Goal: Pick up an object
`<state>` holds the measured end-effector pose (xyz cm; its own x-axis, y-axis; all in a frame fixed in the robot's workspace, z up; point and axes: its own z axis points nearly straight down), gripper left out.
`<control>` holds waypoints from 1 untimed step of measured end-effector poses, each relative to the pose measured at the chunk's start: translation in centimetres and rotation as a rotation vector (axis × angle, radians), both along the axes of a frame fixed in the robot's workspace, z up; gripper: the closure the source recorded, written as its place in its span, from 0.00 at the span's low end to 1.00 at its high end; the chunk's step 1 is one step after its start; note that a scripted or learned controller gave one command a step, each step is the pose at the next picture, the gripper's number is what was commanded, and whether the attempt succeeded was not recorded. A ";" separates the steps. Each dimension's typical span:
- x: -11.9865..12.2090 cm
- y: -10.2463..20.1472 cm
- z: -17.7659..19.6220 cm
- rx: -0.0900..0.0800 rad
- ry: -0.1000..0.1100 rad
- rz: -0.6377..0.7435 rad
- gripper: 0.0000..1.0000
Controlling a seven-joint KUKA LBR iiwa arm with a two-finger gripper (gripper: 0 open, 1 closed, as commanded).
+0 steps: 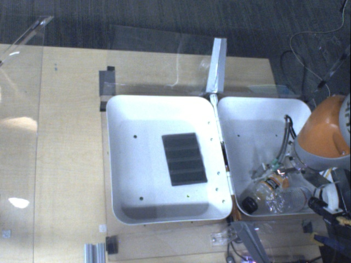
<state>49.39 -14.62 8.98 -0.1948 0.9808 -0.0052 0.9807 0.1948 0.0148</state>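
Observation:
A black ribbed rectangular pad lies flat in the middle of the left bin. In the right bin, a clear plastic bottle with a black cap lies on its side against the near wall. My gripper reaches in from the right, low in the near part of the right bin, right over the bottle's upper end. The arm's orange band and grey wrist hang over the bin's right side and hide part of it.
A black cable runs from the wrist down to the gripper. A metal post stands behind the seam between the bins. Clear plastic sheets cover the bench at the left and back. Brackets and cables sit along the bench's near edge.

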 end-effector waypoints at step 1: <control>0.5 0.0 1.3 -0.005 -0.018 0.000 1.00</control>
<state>49.93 -14.66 10.31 -0.1946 0.9808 -0.0134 0.9803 0.1949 0.0311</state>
